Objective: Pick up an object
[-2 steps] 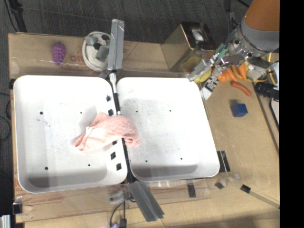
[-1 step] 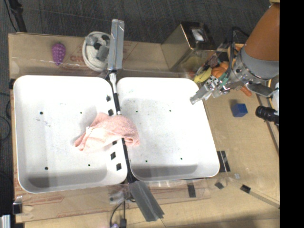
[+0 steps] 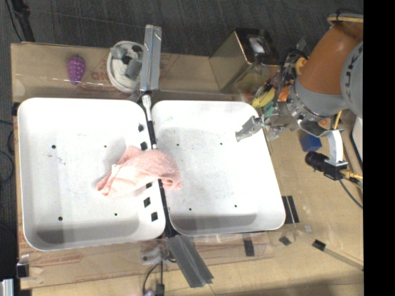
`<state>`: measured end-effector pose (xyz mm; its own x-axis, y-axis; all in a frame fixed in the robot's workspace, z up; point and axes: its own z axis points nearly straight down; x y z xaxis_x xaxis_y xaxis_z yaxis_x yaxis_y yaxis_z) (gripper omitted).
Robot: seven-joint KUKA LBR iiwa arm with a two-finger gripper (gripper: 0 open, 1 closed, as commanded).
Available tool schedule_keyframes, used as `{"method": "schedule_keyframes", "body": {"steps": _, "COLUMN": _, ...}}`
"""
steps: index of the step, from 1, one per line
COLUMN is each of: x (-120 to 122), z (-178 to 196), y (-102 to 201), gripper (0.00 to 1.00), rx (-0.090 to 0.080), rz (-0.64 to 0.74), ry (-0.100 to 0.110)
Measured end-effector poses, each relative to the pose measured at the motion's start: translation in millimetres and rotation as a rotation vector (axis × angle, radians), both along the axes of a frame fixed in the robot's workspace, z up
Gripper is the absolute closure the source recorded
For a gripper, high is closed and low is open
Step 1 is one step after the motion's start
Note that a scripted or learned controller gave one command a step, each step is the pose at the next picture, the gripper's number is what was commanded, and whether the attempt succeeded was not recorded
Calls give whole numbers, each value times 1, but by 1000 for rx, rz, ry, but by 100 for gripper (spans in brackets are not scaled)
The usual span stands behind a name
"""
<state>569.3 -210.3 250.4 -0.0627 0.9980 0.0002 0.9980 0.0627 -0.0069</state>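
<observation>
**Nothing held, cloth waits across the divider**

Fingers [image 3: 249,128] at right bin's [image 3: 216,217] upper-right corner, gap unclear, cannot tell if apart or together; nothing between them. Pink cloth [image 3: 141,171] well apart, crumpled in left bin [image 3: 55,227], one edge draped over the divider. Looks light, soft, floppy. Pinch a raised fold near the middle; flat edges likely slip.

Pink cloth [image 3: 141,171], white bins [image 3: 74,227], a purple thing [image 3: 76,68] up top, orange band [image 3: 327,57] on the grey arm [image 3: 352,73].
</observation>
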Motion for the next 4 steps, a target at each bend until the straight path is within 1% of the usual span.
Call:
{"method": "schedule_keyframes", "body": {"steps": 1, "x": -14, "z": 53, "y": 0, "gripper": 0, "rx": -1, "rz": 83, "ry": -6}}
{"method": "schedule_keyframes", "body": {"steps": 2, "x": -14, "z": 53, "y": 0, "gripper": 0, "rx": -1, "rz": 83, "ry": -6}}
{"method": "schedule_keyframes", "body": {"steps": 3, "x": -22, "z": 92, "y": 1, "gripper": 0, "rx": -2, "rz": 176, "ry": -8}}
{"method": "schedule_keyframes", "body": {"steps": 4, "x": -38, "z": 151, "y": 0, "gripper": 0, "rx": -2, "rz": 219, "ry": -8}}
